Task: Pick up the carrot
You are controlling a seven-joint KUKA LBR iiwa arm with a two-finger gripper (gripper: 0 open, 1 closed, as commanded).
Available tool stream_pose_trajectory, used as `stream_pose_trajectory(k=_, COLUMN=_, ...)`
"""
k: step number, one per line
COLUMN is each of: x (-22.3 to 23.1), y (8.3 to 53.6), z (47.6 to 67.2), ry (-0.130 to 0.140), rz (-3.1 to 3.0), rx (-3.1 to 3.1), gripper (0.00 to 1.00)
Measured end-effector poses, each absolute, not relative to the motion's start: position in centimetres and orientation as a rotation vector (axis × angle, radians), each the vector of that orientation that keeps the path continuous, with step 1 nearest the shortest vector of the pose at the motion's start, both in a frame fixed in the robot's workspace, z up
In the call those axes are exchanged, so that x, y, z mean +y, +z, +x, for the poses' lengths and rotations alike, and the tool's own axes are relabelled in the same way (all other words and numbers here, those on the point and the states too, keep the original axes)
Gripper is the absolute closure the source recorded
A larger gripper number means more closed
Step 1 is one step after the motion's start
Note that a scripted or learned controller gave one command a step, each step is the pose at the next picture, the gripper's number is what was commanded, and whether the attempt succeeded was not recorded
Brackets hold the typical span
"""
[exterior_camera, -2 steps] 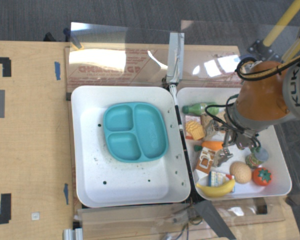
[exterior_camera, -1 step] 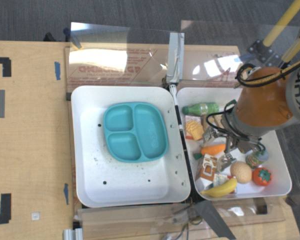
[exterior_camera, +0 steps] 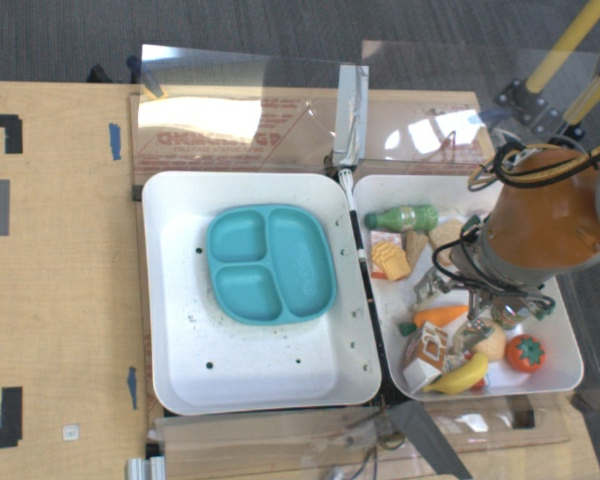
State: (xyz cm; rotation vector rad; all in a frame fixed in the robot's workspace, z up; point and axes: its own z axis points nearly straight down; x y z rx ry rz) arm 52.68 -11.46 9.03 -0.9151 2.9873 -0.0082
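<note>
Two white bins side by side on my desk (exterior_camera: 50,298).
My left bin (exterior_camera: 170,368) holds a teal divided plate (exterior_camera: 270,263); my right bin (exterior_camera: 570,368) holds a green bottle (exterior_camera: 402,217), a banana (exterior_camera: 458,375), a tomato (exterior_camera: 525,353), and a fries packet (exterior_camera: 389,258).

Orange-banded arm (exterior_camera: 540,213), looped black cables, metallic gripper (exterior_camera: 477,313)

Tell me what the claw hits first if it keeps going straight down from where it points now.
Most likely the carrot: the claw hangs over the right bin with the carrot's orange body just beneath and beside it. Depth is unclear from this slanted view, so it might graze the banana instead.
</note>
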Motion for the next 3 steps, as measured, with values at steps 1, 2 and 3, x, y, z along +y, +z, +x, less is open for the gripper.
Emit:
stream_pose_trajectory(k=1, x=-9.8, y=9.1, z=51.9, ry=-0.017, rz=-1.438, rx=2.768, gripper=0.0)
stream_pose_trajectory(k=2, x=-9.5, y=10.3, z=52.2, ry=-0.017, rz=-1.434, rx=2.76, gripper=1.0)
stream_pose_trajectory(k=3, x=-2.9, y=18.9, z=52.3, ry=-0.005, rz=-1.54, rx=2.725, gripper=1.0)
